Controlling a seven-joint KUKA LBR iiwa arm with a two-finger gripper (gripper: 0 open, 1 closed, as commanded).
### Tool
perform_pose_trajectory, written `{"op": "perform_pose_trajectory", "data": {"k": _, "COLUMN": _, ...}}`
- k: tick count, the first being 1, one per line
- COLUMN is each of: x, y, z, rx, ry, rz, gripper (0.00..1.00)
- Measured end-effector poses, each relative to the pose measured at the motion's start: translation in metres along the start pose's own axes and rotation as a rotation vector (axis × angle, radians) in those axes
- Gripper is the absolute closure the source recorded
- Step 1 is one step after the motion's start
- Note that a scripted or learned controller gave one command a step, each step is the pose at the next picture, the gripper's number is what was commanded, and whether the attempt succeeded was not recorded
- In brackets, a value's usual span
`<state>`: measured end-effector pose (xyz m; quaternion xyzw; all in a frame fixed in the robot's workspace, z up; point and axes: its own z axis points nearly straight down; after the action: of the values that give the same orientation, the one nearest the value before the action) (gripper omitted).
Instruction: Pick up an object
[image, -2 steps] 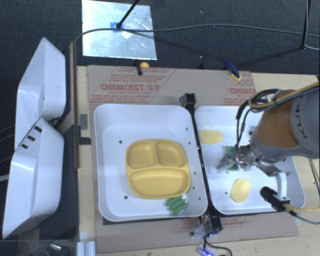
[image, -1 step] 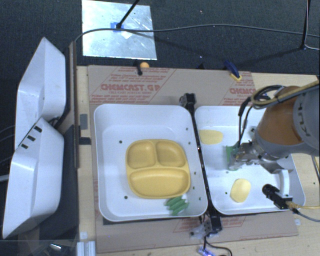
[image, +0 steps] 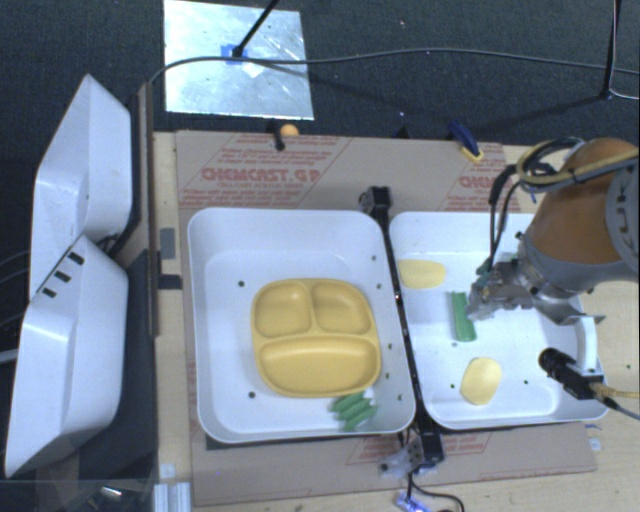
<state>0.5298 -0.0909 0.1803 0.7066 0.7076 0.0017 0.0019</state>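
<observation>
I count two shallow white bins, a left bin (image: 215, 330) and a right bin (image: 520, 405). In the left one I see one yellow divided tray (image: 316, 335) and one green pea pod piece (image: 353, 409). The right one gives me two yellow pieces, an upper (image: 422, 273) and a lower (image: 481, 380), plus one green stick (image: 462, 316).

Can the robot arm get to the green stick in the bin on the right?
Probably yes. The gripper hangs just beside the green stick in the right bin, and nothing lies on top of the stick. The two yellow pieces sit apart from it.
</observation>
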Motion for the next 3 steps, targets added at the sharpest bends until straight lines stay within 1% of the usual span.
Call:
{"op": "perform_pose_trajectory", "data": {"k": 1, "x": 0.000, "y": 0.009, "z": -0.046, "rx": 0.000, "ry": 0.000, "rz": 0.000, "gripper": 1.00}}
{"op": "perform_pose_trajectory", "data": {"k": 2, "x": 0.000, "y": 0.010, "z": -0.070, "rx": 0.002, "ry": 0.000, "rz": 0.001, "gripper": 1.00}}
{"op": "perform_pose_trajectory", "data": {"k": 3, "x": 0.051, "y": 0.027, "z": -0.076, "rx": 0.004, "ry": 0.001, "rz": -0.004, "gripper": 1.00}}
